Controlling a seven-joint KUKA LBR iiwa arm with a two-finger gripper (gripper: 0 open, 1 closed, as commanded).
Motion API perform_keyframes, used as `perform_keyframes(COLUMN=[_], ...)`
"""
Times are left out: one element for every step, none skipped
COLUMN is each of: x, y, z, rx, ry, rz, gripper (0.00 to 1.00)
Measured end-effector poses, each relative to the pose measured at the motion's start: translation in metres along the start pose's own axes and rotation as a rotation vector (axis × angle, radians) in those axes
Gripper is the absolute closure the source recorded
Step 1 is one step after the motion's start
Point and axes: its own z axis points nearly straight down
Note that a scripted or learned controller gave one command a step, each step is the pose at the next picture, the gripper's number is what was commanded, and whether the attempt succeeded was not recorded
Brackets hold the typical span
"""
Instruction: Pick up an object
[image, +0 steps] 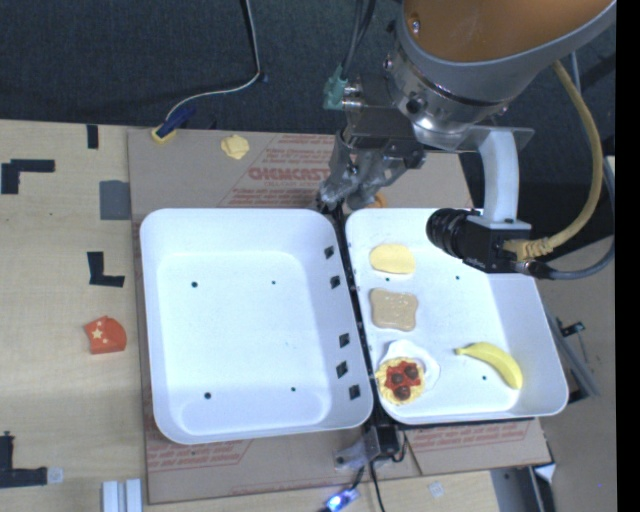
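Observation:
The right bin (520, 310) holds a pale yellow lump (392, 259), a tan slice of toast (394, 310), a small tart with dark berries (403, 378) and a yellow banana (492, 362). My gripper (340, 195) hangs over the top of the divide between the two bins, just above and left of the yellow lump. Its fingertips sit close together with nothing seen between them. The arm's big grey and orange body fills the upper right.
The left bin (240, 320) lies beside the right one. A red strawberry-like toy (106, 335) rests on the bench at the left. A yellow bit (235, 147) and a blue-yellow clip (172, 123) lie behind the bins. A black cylinder (470, 240) juts over the right bin.

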Motion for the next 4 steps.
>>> perform_keyframes(x=[0.022, 0.022, 0.078, 0.076], y=[-0.001, -0.001, -0.002, -0.001], z=[0.002, 0.002, 0.083, 0.068], rx=[0.003, 0.003, 0.012, 0.006], ry=[0.001, 0.000, -0.003, 0.000], rz=[-0.008, -0.007, -0.012, -0.011], gripper=[1.00, 0.00, 0.00, 1.00])
